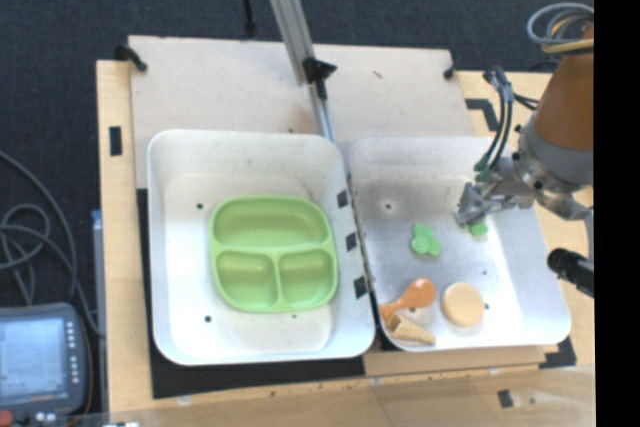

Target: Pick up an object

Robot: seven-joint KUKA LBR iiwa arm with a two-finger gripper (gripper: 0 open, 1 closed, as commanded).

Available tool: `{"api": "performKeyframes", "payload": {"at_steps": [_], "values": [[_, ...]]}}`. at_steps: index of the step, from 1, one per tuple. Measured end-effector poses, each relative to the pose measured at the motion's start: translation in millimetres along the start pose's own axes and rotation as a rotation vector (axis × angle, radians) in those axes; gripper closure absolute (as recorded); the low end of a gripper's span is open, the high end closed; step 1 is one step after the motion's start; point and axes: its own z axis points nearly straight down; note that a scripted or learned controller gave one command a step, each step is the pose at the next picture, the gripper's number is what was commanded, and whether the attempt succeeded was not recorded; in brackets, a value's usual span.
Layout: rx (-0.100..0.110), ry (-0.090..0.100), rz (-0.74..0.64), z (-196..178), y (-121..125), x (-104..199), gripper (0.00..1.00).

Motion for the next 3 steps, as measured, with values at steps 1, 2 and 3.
{"api": "performKeyframes", "payload": {"at_steps": [1, 2, 3], "values": [[-0.001, 0.001, -0.001, -5.8, -3.4, 48.9, 1.0], [0.001, 0.0, 0.0, 6.1, -0.8, 94.0, 1.0], [0.001, 0.001, -0.001, 3.6, -3.2, 138.7, 1.0]]}}
